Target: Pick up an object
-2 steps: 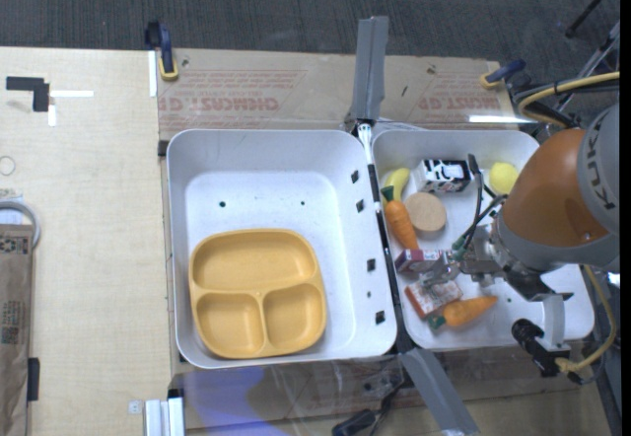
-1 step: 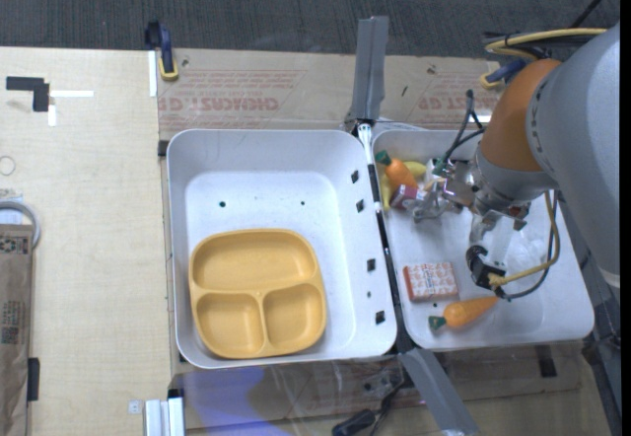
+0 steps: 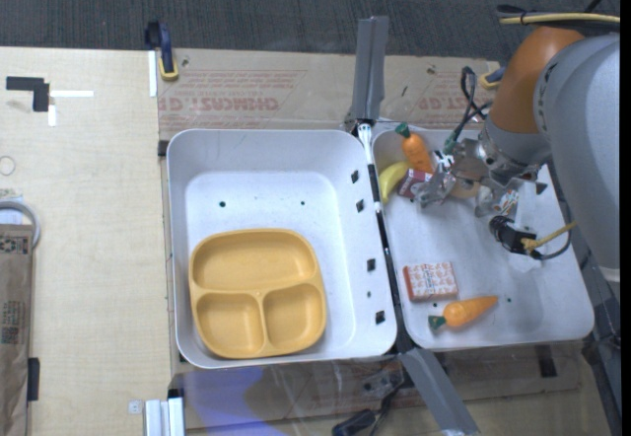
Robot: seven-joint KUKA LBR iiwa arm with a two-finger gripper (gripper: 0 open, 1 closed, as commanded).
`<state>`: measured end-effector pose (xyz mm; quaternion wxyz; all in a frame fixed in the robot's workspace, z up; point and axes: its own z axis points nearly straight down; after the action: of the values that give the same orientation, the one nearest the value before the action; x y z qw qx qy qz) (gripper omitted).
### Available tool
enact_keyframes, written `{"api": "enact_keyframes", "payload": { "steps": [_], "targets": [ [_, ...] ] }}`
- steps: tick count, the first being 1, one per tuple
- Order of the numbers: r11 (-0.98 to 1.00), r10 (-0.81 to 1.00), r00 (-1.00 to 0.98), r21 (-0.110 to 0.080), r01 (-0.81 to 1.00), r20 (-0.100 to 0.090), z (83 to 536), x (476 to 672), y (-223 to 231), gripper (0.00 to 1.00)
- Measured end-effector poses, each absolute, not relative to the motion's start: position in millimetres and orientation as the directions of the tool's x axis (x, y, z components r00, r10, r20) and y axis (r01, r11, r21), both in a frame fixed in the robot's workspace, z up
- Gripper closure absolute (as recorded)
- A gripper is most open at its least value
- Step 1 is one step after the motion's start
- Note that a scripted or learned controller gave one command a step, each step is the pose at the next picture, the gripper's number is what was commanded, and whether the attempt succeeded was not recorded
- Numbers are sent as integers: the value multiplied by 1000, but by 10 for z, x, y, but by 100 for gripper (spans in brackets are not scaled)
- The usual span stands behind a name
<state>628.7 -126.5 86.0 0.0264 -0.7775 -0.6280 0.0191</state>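
**Claw low in right bin, far end**

You see the yellow three-compartment plastic tray well left of the claw. Yellow banana and orange carrot toy lie just left of it. Finger state: cannot tell.

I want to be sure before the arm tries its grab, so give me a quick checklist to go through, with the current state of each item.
1. Gripper over the right bin: ok, at its far left corner.
2. Targets nearby: ok, banana and upper carrot lie beside it.
3. Object between the fingers: cannot tell.
4. Near carrot and small printed box apart from the gripper: ok.
5. Left bin holds a yellow divided tray, away from the arm: ok.
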Motion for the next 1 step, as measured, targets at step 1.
{"api": "enact_keyframes", "payload": {
  "steps": [1],
  "targets": [
    [55,998,-52,-91,994,38,826,6404,-1675,0]
  ]
}}
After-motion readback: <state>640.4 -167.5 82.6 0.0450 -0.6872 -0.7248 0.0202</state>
